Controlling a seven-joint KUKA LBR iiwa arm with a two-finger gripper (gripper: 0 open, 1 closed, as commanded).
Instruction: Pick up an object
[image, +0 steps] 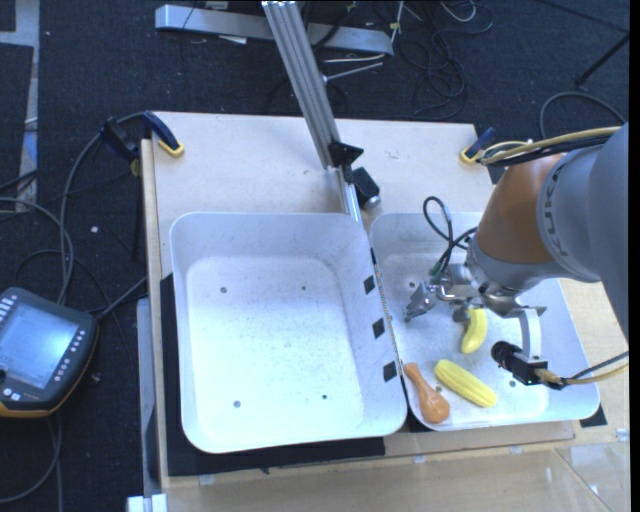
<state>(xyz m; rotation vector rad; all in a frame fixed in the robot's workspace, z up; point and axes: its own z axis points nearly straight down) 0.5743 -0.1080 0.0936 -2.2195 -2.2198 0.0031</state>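
Observation:
My gripper hangs over the right bin, near its left wall, with the grey and orange arm reaching in from the right. A small yellow banana-shaped piece lies just right of the gripper, partly under the wrist. Closer to the front of that bin lie a yellow corn cob and an orange carrot-like piece. I see nothing in the gripper's grasp.
The left bin stands beside the right one, with a shared raised wall between them. A slanted metal rail runs down to the back of the bins. Yellow clamps sit on the bench's back corners.

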